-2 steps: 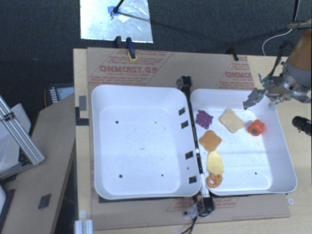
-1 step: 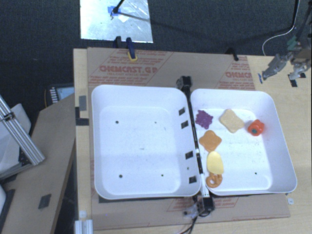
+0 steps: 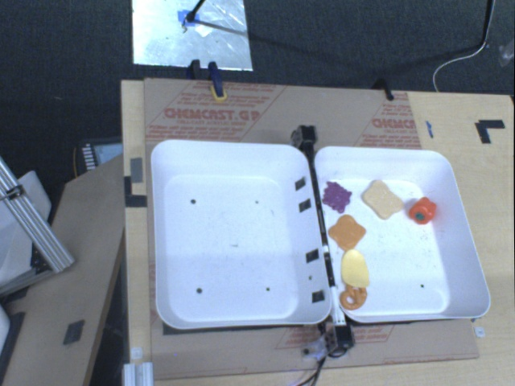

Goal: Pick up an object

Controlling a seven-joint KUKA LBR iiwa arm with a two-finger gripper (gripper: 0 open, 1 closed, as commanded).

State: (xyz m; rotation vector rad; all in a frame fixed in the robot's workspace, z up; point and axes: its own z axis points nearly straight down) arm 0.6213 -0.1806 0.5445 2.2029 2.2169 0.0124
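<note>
Dark carpet surrounds a wooden table topped w/ a cardboard sheet, and two shallow white bins sit on it side by side. Things to pick all lie in the right bin, mostly along its left half: a purple piece near the divider, a pale bread slice just right of it, an orange-red tomato-like toy further right, apart from the bread. Below the purple piece is an orange-brown cracker shape, then a yellow oval just under it, and a small pretzel touching or nearly touching the yellow oval's lower end, close to the bin's front-left corner. Left bin is beside it, the two rims meeting at a strip w/ black clips. Beyond the cardboard, a shiny metal plate lies on the carpet. A white cable curls at top right. An aluminium rail angles in at far left. Fingers: can't tell their state.
</note>
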